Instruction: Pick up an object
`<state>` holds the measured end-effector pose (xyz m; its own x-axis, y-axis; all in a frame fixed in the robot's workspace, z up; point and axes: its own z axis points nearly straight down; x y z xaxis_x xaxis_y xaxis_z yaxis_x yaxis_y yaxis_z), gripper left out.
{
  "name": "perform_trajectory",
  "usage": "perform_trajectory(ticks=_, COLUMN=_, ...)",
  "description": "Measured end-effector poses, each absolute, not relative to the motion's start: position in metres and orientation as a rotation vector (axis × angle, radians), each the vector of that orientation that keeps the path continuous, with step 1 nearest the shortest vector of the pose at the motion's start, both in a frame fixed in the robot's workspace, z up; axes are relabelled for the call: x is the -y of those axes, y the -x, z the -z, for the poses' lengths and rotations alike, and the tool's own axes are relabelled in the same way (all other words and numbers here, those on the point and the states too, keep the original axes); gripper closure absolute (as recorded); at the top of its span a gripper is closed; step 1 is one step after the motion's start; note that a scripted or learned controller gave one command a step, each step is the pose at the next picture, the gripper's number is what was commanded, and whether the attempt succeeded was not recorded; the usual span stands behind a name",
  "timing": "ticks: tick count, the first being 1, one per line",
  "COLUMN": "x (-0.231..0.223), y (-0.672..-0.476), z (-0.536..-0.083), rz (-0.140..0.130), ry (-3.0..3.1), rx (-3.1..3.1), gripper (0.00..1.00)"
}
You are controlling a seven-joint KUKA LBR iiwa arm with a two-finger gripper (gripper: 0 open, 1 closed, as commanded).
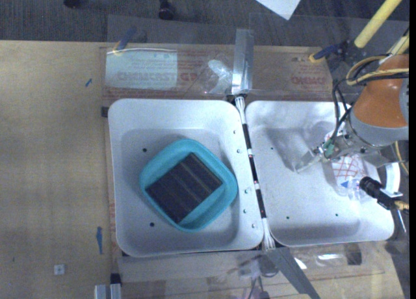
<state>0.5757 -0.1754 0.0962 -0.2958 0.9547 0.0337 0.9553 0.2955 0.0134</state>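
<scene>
Bench (52, 161): we record a tan wooden surface bearing two shallow white bins side by side, their inner edges touching.
Left bin (130, 129): white, with rounded corners; it holds one item.
Teal tray (224, 181): we list a squarish, light blue-green dish with rounded corners and a raised rim. It is turned cornerwise and lies flat near the middle of the left bin's floor.
Dark slab (183, 186): nearly black and rectangular, with faint lengthwise ridges; it lies inside the teal tray and covers most of its floor.
Right bin (312, 226): white, matching the left bin; the arm reaches over its right side.
Red-and-white piece (348, 169): we note a small, pale item with a red criss-cross pattern and a blue spot at its lower end. It lies at the right bin's right side, partly under the arm, and its shape is unclear to us.
Arm (383, 106): grey, with an orange band, entering from the right.
Gripper (304, 160): low over the right bin's floor, left of the red-and-white piece and well apart from the teal tray. We cannot tell whether it is apart or together, and we see nothing held in it.
Clear sheet (140, 70): we note it lying flat on the bench beyond the left bin.
Metal bracket (244, 60): upright, beyond the seam between the bins.
</scene>
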Motion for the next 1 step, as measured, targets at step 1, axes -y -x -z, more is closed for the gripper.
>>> perform_trajectory(ticks=1, x=0.1754, y=-0.5754, z=-0.0956, rz=0.047, ry=1.852, rx=2.512, gripper=0.00)
